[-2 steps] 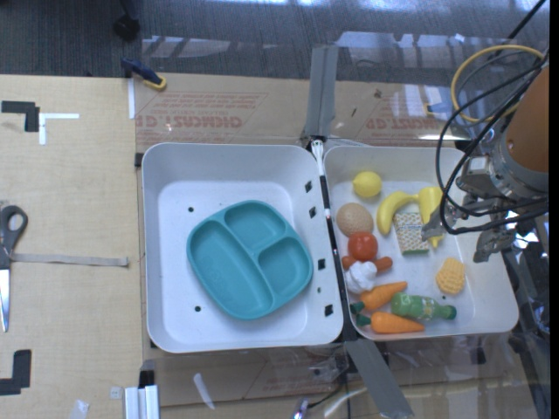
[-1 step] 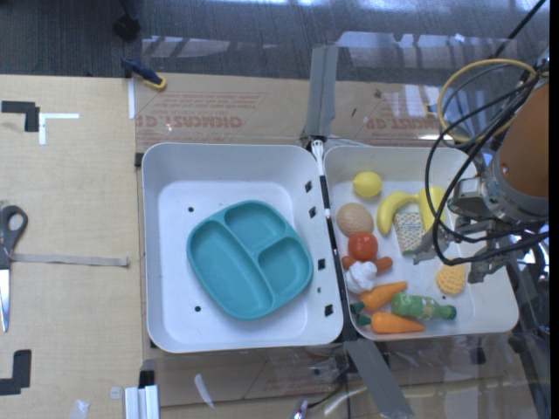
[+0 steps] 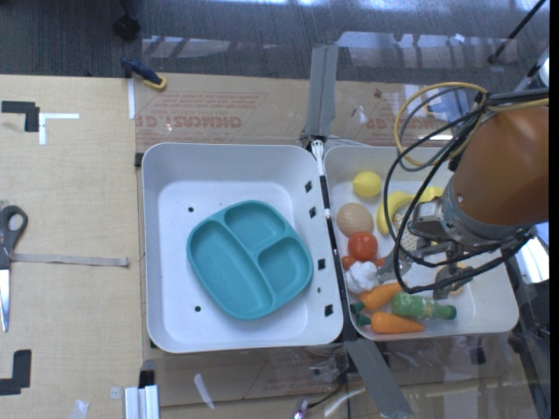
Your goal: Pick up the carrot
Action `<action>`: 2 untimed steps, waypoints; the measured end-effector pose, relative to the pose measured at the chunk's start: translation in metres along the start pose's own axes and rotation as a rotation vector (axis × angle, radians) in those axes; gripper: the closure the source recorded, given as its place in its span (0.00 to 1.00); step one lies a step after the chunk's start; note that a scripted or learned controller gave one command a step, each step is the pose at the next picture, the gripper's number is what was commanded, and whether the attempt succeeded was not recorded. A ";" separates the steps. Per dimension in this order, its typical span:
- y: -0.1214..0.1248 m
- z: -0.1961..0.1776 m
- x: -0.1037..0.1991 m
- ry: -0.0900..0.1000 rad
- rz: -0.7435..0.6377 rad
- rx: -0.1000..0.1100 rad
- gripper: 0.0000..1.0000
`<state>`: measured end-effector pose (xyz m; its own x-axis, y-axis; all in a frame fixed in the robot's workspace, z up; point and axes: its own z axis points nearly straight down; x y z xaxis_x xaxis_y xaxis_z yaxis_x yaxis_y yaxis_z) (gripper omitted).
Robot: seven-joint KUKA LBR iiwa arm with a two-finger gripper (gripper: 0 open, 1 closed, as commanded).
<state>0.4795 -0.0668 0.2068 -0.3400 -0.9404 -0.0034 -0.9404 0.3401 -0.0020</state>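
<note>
I have the arm (image 3: 502, 168) over the right bin (image 3: 507, 308), presumably because the carrot (image 3: 397, 324) lies at its near edge; the end effector's state I cannot tell.

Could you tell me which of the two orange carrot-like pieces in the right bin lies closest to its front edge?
The lower carrot, lying below the green vegetable; the other orange piece sits above it.

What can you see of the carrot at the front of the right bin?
The carrot is a small orange toy, smooth like plastic, tapering toward its right end. It lies on its side, roughly level across the view, on the floor of the right bin near the front wall. A green item lies just behind it, seemingly touching. A second orange piece sits further back. The arm hangs above and behind; nothing grips the carrot.
</note>
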 end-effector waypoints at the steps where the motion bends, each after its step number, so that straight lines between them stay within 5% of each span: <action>1: -0.019 0.093 0.031 0.001 0.006 0.027 0.00; 2: -0.019 0.102 0.037 0.005 0.214 0.021 0.00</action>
<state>0.4848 -0.1079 0.1046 -0.5320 -0.8468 -0.0014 -0.8465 0.5318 -0.0228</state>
